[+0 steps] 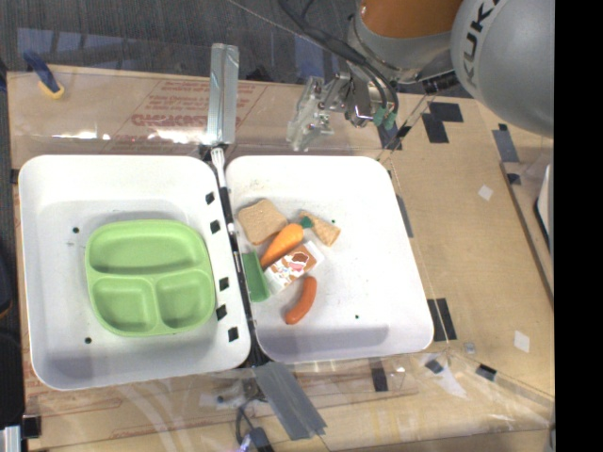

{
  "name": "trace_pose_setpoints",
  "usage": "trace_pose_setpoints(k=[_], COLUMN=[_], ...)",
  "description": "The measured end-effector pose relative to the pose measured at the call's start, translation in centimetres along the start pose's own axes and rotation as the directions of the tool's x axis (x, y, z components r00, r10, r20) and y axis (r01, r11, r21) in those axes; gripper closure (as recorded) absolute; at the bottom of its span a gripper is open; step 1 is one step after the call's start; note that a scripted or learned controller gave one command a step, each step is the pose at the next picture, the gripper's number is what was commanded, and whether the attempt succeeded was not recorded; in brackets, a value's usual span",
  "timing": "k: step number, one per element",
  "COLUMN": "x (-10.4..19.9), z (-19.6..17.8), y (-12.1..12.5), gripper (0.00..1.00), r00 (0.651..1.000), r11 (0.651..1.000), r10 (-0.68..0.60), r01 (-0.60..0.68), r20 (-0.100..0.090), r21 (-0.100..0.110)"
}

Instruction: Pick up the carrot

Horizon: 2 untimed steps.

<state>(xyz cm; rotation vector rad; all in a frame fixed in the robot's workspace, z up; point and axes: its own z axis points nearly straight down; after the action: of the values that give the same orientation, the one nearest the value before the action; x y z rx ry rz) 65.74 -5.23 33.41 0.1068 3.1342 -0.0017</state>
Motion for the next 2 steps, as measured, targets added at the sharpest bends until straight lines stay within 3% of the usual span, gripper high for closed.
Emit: trace_pose_setpoints(k=[1,2], x=[1.1,1.5], z=[-2.3,-3.0], y=[0.3,-3.9], gripper=[1.0,1.0], r00=[0.973,1.0], r11=[0.973,1.0], r10=[0.232,0.001], r01=[-0.232,-0.001], r20=[0.002,0.005], r21=[0.0,0.001])
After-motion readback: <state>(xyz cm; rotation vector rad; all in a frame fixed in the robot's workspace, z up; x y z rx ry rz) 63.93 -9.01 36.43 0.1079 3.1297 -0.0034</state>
